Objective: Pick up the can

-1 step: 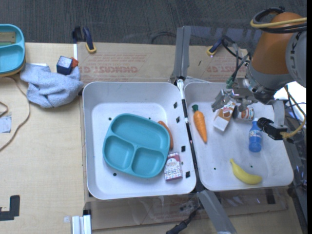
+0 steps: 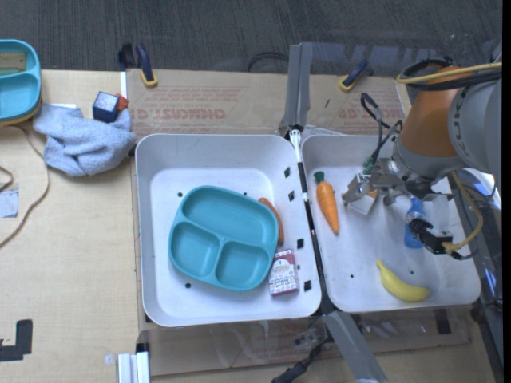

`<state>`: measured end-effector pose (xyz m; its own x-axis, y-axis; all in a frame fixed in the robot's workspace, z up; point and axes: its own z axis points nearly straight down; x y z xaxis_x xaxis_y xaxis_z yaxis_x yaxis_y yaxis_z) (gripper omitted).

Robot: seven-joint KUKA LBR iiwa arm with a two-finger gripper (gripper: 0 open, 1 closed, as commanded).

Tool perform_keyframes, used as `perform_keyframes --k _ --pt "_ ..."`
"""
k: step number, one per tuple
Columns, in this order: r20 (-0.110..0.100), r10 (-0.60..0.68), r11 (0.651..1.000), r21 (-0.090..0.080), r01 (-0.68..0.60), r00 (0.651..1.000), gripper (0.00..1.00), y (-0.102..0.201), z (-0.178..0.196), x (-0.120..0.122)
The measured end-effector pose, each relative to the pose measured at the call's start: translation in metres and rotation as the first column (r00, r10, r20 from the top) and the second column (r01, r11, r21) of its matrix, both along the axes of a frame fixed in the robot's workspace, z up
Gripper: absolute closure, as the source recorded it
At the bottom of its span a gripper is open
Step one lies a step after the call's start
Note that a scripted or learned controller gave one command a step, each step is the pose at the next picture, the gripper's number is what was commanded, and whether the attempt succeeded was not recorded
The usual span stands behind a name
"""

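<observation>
The can (image 2: 283, 274), small with a red and white label, rests in the left bin (image 2: 152, 214) near its front right corner, against the blue divided plate (image 2: 223, 238). My gripper (image 2: 368, 197) hangs low over the right bin (image 2: 447, 294), in its back half just right of the carrot (image 2: 326, 203). It is open, and I see nothing between its fingers. The bins' shared wall lies between the gripper and the can, which sits well to the gripper's front left.
An orange item (image 2: 272, 214) peeks out behind the plate. The right bin also holds a banana (image 2: 402, 284) at the front and a blue object (image 2: 413, 218) beside the arm's cables. A grey cloth (image 2: 84, 140) and a blue tray (image 2: 17, 78) lie on the bench at the left.
</observation>
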<state>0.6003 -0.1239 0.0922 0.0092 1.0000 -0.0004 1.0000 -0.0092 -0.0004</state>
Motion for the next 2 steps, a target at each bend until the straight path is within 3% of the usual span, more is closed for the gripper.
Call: perform_keyframes --k 1,2 --pt "0.001 -0.005 1.000 -0.001 0.005 1.000 1.00 -0.002 0.010 0.000" --pt "-0.001 -0.191 0.982 -0.002 0.191 0.982 1.00 0.027 0.141 0.001"
